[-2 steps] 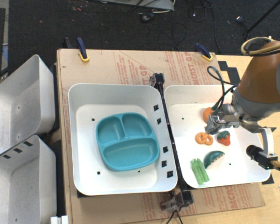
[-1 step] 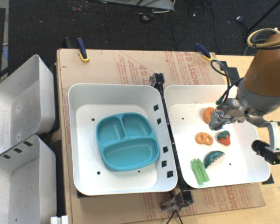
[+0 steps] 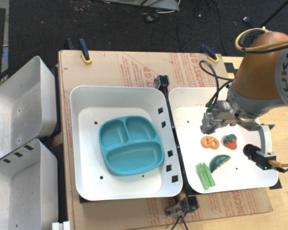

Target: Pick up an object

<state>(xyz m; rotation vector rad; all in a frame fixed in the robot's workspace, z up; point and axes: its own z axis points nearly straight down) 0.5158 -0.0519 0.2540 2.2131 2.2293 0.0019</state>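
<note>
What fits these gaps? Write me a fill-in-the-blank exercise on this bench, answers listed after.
1. The teal divided plate lies in the ____ bin.
2. The plate has ____ compartments.
3. In the right bin, the toy pretzel lies directly left of the toy ____.
4. The green toy near the right bin's front edge lies to the ____ of the watermelon slice.

Answers: left; three; strawberry; left

Teal divided plate (image 3: 131,145) in left bin (image 3: 81,104); clamps (image 3: 85,51) on cardboard (image 3: 134,66).
</note>
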